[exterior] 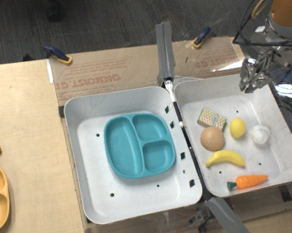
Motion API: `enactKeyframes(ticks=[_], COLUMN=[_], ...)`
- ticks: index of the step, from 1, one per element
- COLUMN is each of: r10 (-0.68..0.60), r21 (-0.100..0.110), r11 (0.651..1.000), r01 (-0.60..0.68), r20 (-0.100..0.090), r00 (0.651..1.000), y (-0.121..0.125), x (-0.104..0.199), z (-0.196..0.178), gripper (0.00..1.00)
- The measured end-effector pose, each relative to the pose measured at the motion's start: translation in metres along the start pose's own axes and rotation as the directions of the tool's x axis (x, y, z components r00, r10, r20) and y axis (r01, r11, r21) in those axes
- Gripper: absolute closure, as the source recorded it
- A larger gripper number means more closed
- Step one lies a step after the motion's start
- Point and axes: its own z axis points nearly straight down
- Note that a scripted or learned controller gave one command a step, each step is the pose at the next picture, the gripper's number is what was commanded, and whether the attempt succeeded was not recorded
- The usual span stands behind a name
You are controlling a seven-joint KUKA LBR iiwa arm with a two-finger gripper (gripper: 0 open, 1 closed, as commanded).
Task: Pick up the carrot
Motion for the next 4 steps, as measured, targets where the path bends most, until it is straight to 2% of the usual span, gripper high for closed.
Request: enactKeyframes(ticks=[1,2,3,4], r10=[-0.39,-0.346,-0.576,-0.809], r21=[0.004,0.004,-0.002,0.001], r11=[0.921,0.938,0.817,0.587], r01=[0.39,0.346,0.576,0.809], r20=[0.001,0.001,0.001,0.001], r00=[0.921,0.938,0.817,0.587], y=[-0.008,-0.038,0.022,0.007], x=[-0.003,0.025,-0.029,0.002], z=[-0.043,-0.068,0.005,-0.061], gripper=[1.0,1.0,1.0,1.0])
